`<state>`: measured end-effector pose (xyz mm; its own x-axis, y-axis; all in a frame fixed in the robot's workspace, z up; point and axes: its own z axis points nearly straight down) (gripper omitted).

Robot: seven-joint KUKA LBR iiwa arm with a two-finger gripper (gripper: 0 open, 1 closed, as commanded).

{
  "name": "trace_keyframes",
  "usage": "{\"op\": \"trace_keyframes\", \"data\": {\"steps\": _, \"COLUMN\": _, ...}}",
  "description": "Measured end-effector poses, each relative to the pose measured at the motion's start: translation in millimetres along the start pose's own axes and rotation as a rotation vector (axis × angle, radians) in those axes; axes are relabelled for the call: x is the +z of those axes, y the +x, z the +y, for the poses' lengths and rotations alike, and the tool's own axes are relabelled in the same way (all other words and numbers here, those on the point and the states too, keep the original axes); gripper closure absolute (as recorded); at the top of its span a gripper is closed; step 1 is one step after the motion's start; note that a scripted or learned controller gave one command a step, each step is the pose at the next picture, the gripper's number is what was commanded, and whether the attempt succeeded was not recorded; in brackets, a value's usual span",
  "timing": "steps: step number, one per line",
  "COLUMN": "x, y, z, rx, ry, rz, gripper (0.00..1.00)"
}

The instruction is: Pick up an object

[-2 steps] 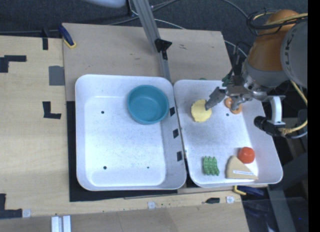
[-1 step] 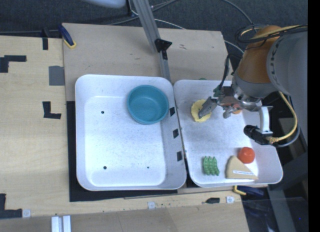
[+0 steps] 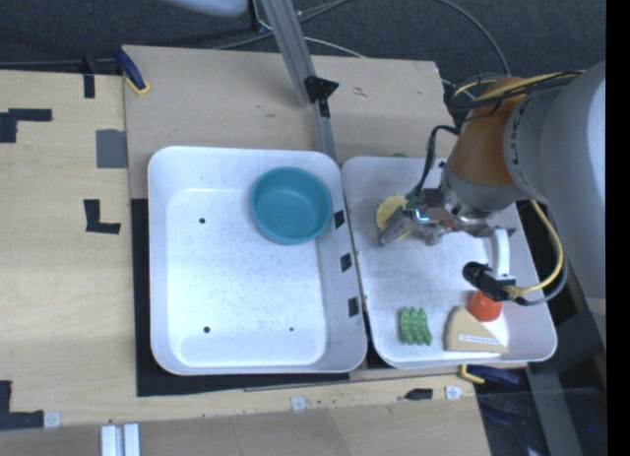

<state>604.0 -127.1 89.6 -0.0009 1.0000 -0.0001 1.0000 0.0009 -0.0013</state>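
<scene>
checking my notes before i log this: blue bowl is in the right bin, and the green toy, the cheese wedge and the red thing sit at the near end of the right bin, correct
One thing is wrong: the blue bowl sits in the left bin, near its far right corner, not the right one. The camera view shows it. The rest holds: the green toy, the cheese wedge and the red thing sit at the near end of the right bin.

yellow object (image 3: 390, 211) | small, partly hidden | right bin, upper part, near the left wall

Gripper (image 3: 396, 228) low in right bin (image 3: 394, 346), at a yellow item (image 3: 389, 210) — grasp unconfirmed. Green piece (image 3: 414, 325), wedge (image 3: 474, 332) near front rim. Left bin (image 3: 177, 247) — blue bowl (image 3: 291, 204).
</scene>
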Motion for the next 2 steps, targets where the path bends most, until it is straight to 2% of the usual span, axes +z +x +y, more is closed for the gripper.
{"op": "trace_keyframes", "data": {"steps": 1, "x": -11.4, "y": -0.2, "z": 0.4, "rx": 0.0, "ry": -0.002, "rz": -0.001, "gripper": 1.0}}
{"op": "trace_keyframes", "data": {"steps": 2, "x": -73.6, "y": -3.6, "z": 0.8, "rx": 0.0, "ry": -0.006, "rz": -0.001, "gripper": 1.0}}
